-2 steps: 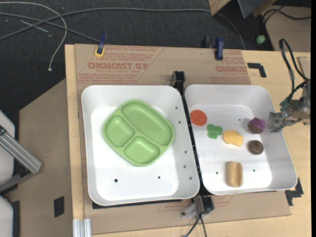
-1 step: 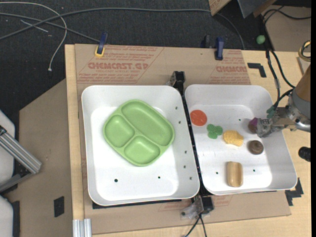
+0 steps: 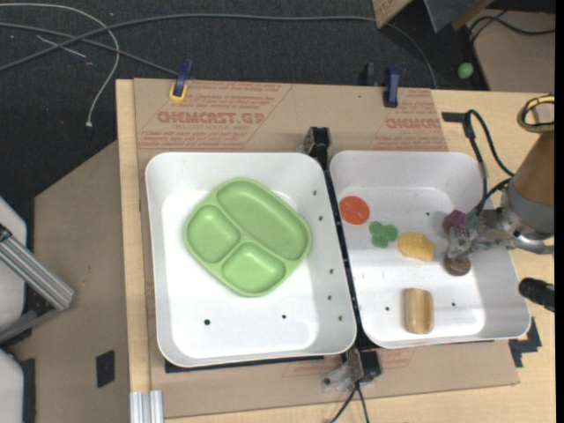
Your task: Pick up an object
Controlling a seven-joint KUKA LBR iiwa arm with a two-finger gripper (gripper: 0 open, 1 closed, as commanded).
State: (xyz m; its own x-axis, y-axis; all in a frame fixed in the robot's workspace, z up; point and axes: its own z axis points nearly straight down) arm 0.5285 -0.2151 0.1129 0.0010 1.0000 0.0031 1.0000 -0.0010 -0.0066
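Note:
The right bin (image 3: 397,170) holds a red-orange disc (image 3: 353,210), a small green piece (image 3: 382,233), a yellow lumpy piece (image 3: 416,247) and a tan loaf-shaped piece (image 3: 418,310). A small purple object (image 3: 456,221) and a brown round object (image 3: 456,265) lie near the bin's right wall. My gripper (image 3: 460,241) reaches in from the right, low over the bin, between the purple and brown objects and just right of the yellow piece. The purple object sits right against the gripper's tip; whether it is held is unclear.
The left bin (image 3: 176,307) carries a green divided plate (image 3: 248,236) in its middle. A black divider (image 3: 330,210) runs between the bins. Clamps (image 3: 391,86) hold a cardboard sheet behind them, and cables trail at the right by the arm (image 3: 538,201).

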